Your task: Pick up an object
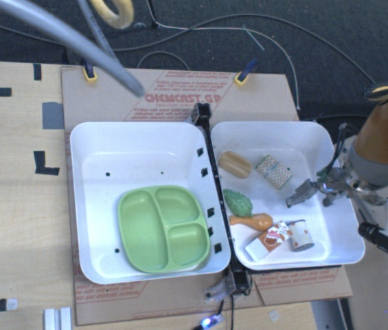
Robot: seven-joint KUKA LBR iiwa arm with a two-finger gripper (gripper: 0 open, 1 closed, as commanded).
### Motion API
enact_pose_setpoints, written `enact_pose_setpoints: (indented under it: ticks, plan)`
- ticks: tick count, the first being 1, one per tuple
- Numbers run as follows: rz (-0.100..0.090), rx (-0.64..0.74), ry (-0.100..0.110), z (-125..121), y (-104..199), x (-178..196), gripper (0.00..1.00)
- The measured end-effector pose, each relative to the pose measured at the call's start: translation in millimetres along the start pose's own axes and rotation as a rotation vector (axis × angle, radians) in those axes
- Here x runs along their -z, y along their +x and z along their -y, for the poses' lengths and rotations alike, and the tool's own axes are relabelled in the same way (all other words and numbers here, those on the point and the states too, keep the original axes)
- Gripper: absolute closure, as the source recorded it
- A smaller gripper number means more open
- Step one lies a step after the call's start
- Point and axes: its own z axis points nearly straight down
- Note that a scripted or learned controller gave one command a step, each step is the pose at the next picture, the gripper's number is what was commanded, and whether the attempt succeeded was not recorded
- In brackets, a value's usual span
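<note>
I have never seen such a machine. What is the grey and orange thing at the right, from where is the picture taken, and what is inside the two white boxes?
One camera looks down at a slant on a bench. The grey and orange thing is a robot arm; its gripper hangs over the right bin and holds nothing. That bin contains a tan bread-like piece, a patterned packet, a green leafy toy, an orange piece, a white carton and a small can. The left bin holds a green divided plate.
</note>
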Motion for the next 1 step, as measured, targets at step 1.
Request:
enact_pose_setpoints:
  ticks: [1]
  plan:
    - [0.002, 0.001, -0.004, -6.7, -2.6, -60.4, 0.00]
